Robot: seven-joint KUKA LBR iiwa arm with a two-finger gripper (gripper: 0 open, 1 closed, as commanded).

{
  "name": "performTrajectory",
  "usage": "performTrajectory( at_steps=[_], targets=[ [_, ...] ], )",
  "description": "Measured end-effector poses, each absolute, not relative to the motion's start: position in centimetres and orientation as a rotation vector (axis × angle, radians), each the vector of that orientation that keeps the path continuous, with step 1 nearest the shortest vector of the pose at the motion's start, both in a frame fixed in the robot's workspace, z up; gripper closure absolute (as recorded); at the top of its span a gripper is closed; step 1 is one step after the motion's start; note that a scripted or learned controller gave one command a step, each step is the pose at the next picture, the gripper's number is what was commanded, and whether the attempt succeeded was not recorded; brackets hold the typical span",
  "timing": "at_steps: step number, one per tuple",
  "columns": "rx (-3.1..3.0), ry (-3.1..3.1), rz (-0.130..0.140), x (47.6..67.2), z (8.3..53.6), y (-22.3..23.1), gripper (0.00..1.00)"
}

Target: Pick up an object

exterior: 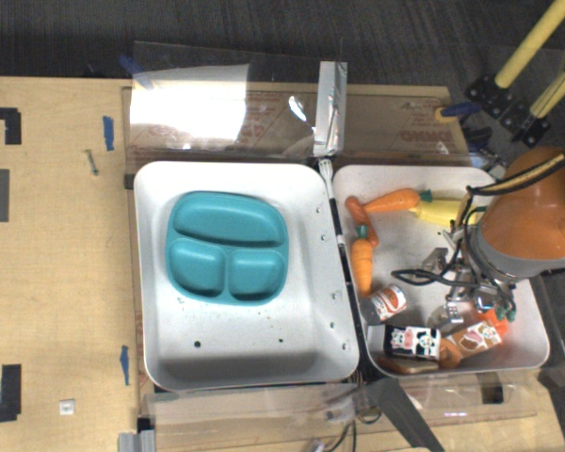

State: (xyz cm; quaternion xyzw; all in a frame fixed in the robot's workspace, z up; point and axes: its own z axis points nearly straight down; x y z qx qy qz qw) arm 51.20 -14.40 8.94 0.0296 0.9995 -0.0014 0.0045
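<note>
The right bin holds several toy foods. One orange carrot lies at the back, beside a yellow piece. A second carrot lies along the left wall. A small red-and-white can sits near the middle. A black-and-white carton and a brown bottle lie at the front. The arm's orange band hangs over the bin's right side. My gripper points down just above the brown bottle, right of the can. Cables blur its tip.
The left bin holds a teal divided plate. A clear plastic sheet and a metal strip stand behind the bins. Yellow bars with black clamps sit at the top right.
</note>
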Motion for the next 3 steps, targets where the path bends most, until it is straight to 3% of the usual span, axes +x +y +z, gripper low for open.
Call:
performTrajectory(
  at_steps=[1,3],
  targets=[
    [0.158,3.125,0.002,62.1,8.9,-11.1,0.0],
    [0.223,3.119,-0.01,54.2,9.0,-10.4,0.0]
  ],
)
